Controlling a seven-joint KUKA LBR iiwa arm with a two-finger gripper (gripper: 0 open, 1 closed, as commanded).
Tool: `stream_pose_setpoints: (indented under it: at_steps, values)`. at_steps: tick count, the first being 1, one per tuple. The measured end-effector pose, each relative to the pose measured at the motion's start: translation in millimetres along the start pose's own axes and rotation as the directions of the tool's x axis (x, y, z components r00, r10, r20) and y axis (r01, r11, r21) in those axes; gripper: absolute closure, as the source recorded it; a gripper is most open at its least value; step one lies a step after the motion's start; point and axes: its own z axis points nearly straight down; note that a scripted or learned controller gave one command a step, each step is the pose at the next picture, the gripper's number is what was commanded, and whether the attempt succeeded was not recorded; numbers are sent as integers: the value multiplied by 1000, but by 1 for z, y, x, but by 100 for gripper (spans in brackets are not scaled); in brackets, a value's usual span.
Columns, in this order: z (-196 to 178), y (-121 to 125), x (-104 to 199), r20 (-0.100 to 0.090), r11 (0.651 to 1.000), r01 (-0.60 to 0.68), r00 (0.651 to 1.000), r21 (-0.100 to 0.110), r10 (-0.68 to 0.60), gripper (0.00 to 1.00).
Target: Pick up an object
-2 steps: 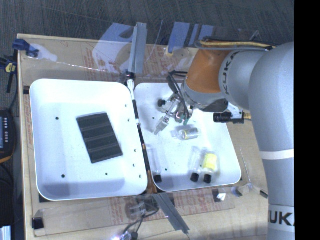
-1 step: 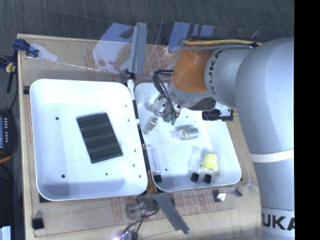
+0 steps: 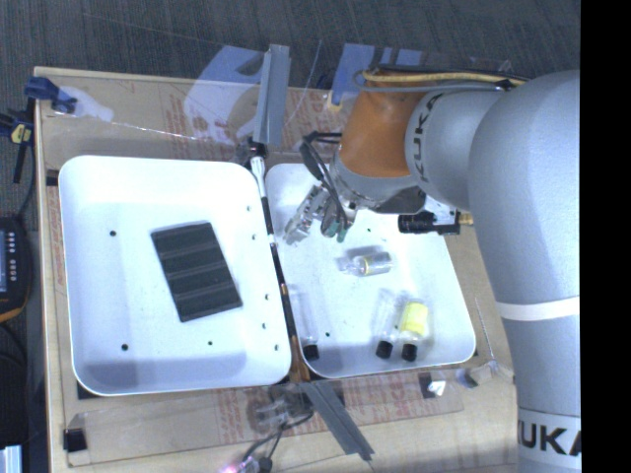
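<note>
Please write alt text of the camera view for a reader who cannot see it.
A grey robot arm reaches from the right, its pincer hanging over the right bin, which contains a small clear bottle and a yellow item. The left bin contains a dark ribbed slab.

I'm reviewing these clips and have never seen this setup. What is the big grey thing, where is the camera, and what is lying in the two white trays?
The grey machine with the orange band is a robot arm, reaching in from the right. One camera looks down at a slant. Its gripper hangs over the right bin, near the far left corner, with nothing visibly between its fingers. That bin holds a small clear item, a yellow piece in clear wrap and two small black pieces. The left bin holds a dark ribbed slab.
</note>
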Motion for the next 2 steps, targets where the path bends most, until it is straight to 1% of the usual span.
stream_pose_setpoints:
  at_steps: [1,2]
  values:
    - [-95,-56,-27,-1,975,221,975,-7,-221,100]
    - [-239,-104,-34,4,938,347,938,-6,-347,100]
